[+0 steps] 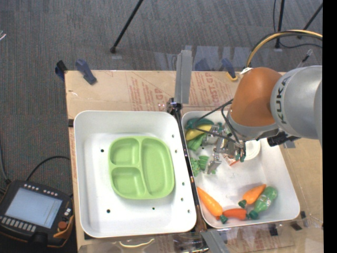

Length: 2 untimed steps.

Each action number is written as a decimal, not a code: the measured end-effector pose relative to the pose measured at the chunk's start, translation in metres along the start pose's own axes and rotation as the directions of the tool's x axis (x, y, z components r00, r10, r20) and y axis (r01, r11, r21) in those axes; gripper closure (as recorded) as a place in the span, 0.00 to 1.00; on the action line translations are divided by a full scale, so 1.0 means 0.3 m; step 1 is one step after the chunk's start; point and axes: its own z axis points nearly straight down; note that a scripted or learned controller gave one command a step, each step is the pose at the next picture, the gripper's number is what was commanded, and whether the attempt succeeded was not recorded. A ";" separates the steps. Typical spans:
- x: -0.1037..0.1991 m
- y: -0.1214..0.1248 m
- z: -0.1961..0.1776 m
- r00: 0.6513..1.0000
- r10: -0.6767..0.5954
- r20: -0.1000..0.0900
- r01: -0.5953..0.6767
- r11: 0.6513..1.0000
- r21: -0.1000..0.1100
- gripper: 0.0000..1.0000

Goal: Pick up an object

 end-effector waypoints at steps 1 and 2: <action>0.287 -0.173 0.004 1.000 -0.031 -0.005 0.031 1.000 -0.001 0.00; 0.356 -0.363 -0.013 0.991 0.135 0.018 -0.135 0.991 -0.003 0.00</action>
